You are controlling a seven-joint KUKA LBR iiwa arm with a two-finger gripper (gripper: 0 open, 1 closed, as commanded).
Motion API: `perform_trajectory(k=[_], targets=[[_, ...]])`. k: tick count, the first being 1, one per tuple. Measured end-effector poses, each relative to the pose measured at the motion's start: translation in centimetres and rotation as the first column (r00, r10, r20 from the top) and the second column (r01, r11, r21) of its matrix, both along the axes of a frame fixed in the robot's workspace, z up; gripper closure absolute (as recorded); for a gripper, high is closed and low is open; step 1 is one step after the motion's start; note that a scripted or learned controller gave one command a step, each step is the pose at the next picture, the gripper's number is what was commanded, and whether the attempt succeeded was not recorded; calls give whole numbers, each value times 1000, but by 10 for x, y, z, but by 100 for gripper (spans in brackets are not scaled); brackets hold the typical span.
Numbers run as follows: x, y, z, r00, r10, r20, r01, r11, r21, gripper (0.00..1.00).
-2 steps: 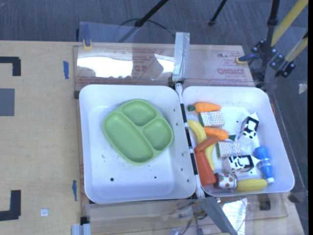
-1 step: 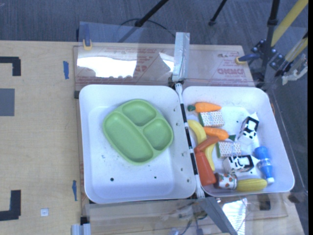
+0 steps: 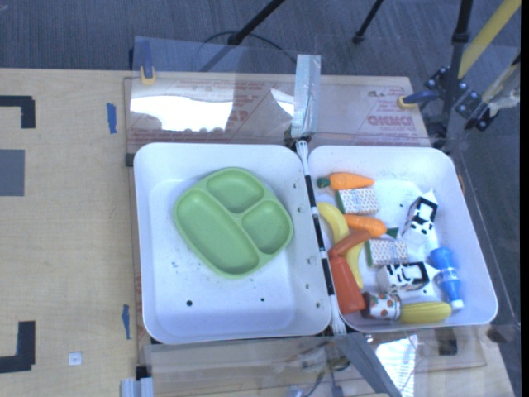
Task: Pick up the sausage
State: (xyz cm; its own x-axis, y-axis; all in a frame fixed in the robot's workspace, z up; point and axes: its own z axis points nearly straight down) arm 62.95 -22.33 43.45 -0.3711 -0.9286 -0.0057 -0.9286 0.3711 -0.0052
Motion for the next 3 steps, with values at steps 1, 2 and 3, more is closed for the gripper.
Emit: perform_trajectory(k=[1,2,3], targets=[[2,-1,9,1000,-8,6,8,1000,4,100],[2,-1,9,1000,-8,6,8,1000,4,0],[39,0,0,941,-337,0,337,941,2,0]])
